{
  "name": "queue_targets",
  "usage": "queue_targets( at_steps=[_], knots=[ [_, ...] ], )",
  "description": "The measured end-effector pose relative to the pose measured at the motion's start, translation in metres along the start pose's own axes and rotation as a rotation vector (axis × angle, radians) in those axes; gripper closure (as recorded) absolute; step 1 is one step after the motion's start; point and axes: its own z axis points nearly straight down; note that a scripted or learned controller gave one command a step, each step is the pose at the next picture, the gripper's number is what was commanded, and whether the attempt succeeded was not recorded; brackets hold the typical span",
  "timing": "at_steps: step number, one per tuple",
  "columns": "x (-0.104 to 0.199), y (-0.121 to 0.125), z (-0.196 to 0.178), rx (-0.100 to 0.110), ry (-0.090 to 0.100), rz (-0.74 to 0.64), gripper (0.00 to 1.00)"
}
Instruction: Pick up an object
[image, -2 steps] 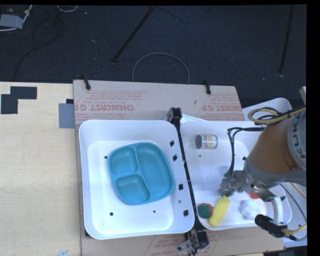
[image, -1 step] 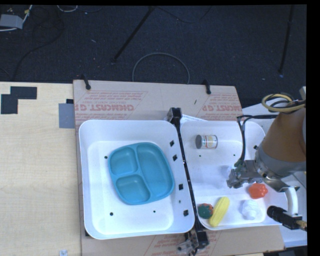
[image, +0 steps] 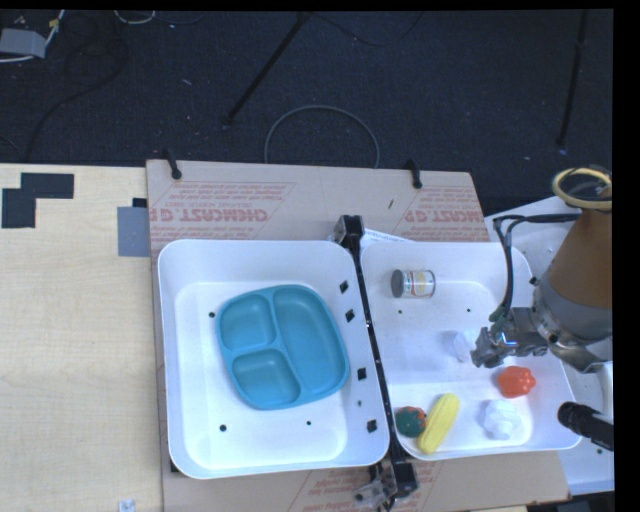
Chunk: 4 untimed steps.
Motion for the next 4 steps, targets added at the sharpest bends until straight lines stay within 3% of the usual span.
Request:
queue_targets(
  at_steps=[1,2,4],
  knots=[
    [0.002,0.01,-0.056,-0.002,-0.001,-0.001,1.0],
    [0.001,0.009,-0.072,0.001,0.0,-0.001,1.0],
    [0.101,0.033,-0.063,0.002,0.001,-0.003,1.0]
  ],
)
